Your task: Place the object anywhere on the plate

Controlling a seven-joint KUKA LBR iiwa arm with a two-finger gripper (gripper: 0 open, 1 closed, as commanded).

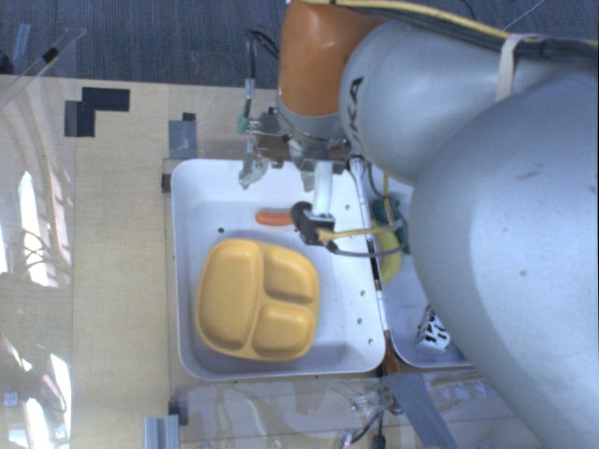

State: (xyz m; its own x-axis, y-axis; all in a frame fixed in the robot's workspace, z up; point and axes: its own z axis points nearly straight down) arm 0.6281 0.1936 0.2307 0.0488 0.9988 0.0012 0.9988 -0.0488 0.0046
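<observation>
Small orange thing (272, 218), carrot-ish imo, is lying flat on the white floor of the bin (198, 199) on the view's left. It's just beyond the far edge of the yellow plate (257, 297) and apart from it afaict, so not on the plate. My guess is that's the object for this task, since it's the loose item closest to both plate and arm.

Plate is a 3-compartment one sitting flat in the near half of the same bin. All compartments look bare, so any of them would do as a drop spot, and the task doesn't care which anyway.

Gripper (267, 162) hangs under the orange wrist band, over the far end of that bin, above and slightly left of the orange thing. Can't tell if it's open or closed, the angle and wrist hardware hide it. Nothing visibly held though, so I'd call the pick not done yet. Prob it's parked there to come down on the orange piece, but that's a guess.

Other bin (412, 354) is mostly hidden by the arm. There's a yellow-green item (390, 262) near the divider and a black & white thing (431, 331) further fwd. Both are well apart from the plate.

Risk imo: the object is small, low and round-ish, so it could roll or slip on the grab.
</observation>
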